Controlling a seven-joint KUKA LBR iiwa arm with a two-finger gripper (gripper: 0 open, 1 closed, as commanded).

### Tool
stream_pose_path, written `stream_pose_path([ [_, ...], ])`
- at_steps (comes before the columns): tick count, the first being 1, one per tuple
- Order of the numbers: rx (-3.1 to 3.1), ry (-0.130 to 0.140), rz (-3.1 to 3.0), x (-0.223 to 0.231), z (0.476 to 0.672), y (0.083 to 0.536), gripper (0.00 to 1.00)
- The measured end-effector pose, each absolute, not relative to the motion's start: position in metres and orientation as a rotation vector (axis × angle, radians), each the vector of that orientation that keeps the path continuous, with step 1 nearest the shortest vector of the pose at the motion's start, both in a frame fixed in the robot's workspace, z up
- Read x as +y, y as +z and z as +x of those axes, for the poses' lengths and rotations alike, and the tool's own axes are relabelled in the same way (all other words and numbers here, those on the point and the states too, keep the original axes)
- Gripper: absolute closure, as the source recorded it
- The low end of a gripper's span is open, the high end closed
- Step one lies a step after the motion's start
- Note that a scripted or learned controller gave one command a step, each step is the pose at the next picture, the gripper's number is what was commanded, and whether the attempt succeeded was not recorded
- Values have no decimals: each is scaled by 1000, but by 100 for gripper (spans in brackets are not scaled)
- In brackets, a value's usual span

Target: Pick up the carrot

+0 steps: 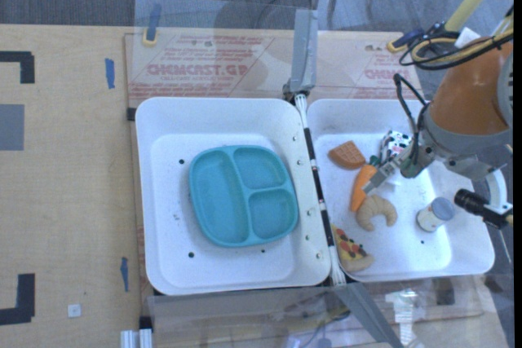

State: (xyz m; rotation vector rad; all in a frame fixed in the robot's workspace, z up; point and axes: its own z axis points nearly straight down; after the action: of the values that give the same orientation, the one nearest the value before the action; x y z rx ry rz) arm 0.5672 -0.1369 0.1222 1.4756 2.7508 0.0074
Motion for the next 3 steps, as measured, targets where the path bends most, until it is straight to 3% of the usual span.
stream_pose_path([
  [1,2851,2,1308,-105,600,92,0],
  [2,2841,7,1314,-108,602,104,100],
  [3,2880,2,1255,-64,503,185,100],
])
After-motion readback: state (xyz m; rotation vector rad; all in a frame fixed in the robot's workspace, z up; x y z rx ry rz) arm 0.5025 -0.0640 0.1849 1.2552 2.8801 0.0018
